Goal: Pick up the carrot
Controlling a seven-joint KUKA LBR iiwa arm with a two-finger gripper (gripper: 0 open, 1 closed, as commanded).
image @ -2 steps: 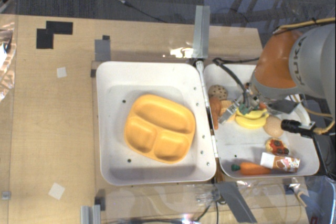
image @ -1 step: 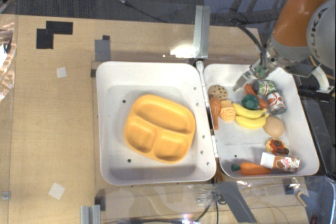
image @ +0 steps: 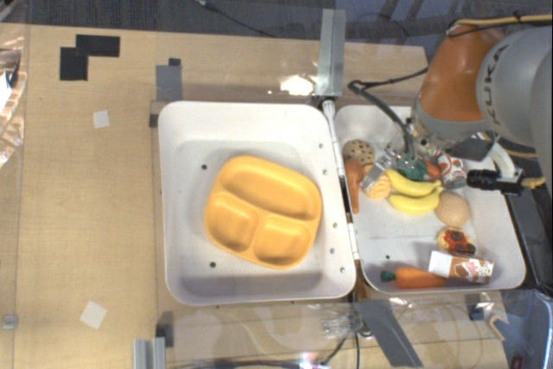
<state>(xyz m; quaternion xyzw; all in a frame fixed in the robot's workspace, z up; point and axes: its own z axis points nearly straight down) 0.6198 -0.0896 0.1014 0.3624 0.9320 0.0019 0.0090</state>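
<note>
A: While the arm (image: 484, 73) hangs over the far side of the right bin (image: 510, 268), we can't tell whether the gripper (image: 406, 158) is spread or closed; clutter and the wrist hide it. Nothing visibly held.

B: Where's the carrot (image: 416, 276)?

A: Near edge of the right bin, lying flat, green top pointing left, tip touching the small carton (image: 462, 266). Well apart from the gripper.

B: What's under the gripper, then?

A: Two bananas (image: 413, 191), a cookie (image: 359, 152) just to the left, and a second orange thing (image: 353, 179) along the left wall. We can't tell what that one is. An egg-like piece (image: 451, 208) sits right of the bananas.

B: Left bin (image: 173, 186)?

A: Holds a yellow divided tray (image: 263, 210) and nothing we need.

B: So we're not on target.

A: Our judgement: approach not begun, or aimed at the wrong pile. The carrot lies close to the near wall and against the carton, so we'd likely want the fingers across its middle, clear of both.

B: Risk?

A: Clipping the carton, or the rim blocking a finger.
</note>
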